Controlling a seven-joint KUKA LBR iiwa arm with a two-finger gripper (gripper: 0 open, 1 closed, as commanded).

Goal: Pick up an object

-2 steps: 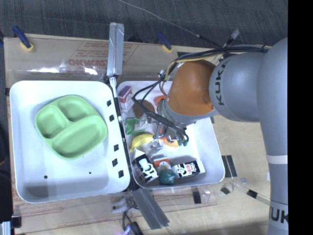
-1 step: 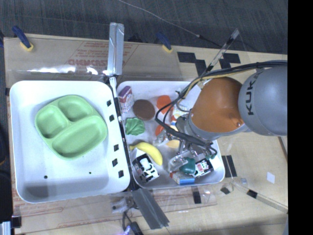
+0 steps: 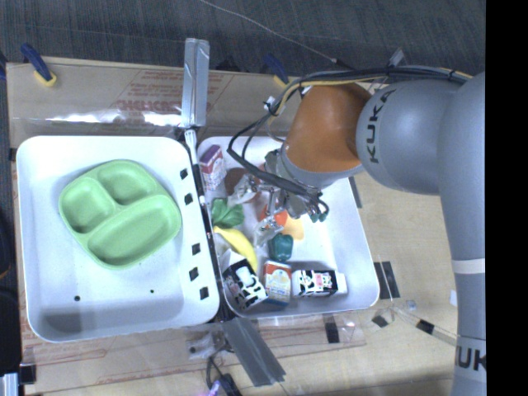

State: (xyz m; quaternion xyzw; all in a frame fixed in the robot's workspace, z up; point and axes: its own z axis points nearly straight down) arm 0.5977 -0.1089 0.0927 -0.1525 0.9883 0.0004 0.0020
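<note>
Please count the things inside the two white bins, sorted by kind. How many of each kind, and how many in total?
Green divided plate: 1
Small cartons: 4, at
Banana: 1
Green leafy piece: 1
Teal piece: 1
Total: 8 clearly seen; more items sit under the gripper, too hidden to count.

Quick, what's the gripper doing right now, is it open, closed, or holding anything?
Gripper: down in the right bin among the objects; whether it is open, closed or holding something cannot be told from this view.

A cardboard-topped bench (image 3: 412, 221) bears two white bins (image 3: 33, 246) (image 3: 355, 246) side by side.
</note>
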